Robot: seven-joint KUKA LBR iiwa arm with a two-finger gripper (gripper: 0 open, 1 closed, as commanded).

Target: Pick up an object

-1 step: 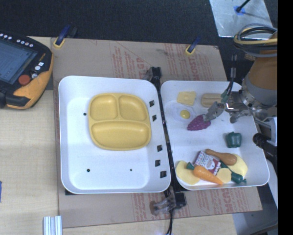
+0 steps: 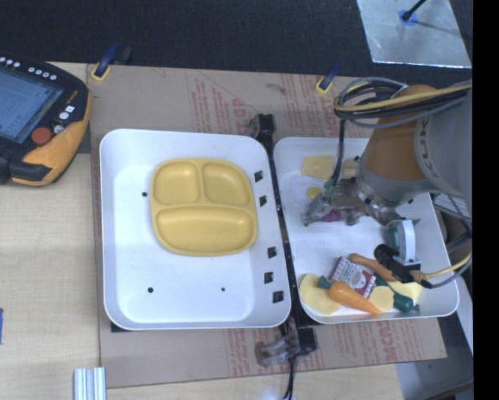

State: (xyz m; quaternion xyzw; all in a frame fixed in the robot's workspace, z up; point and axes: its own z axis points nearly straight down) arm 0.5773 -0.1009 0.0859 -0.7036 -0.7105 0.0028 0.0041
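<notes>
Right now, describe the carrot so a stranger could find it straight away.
Look at the right bin, the one the arm reaches into. Go to its near edge, where small items lie heaped. The carrot is the orange tapered piece lying across a pale yellow disc, just below a small red and white packet.

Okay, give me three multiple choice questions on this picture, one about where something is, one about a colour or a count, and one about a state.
1. Where does the divided plate lie?
A. left bin
B. right bin
C. on the bare bench

2. What colour is that plate?
A. blue
B. yellow
C. red

3. Where is the gripper now?
A. above the left bin
B. low in the right bin
C. off the bench

Answers:
1 A, the plate rests in the left bin.
2 B, it is pale yellow all over.
3 B, it is down in the right bin, near a purple item, apart from the toy carrot.
</notes>
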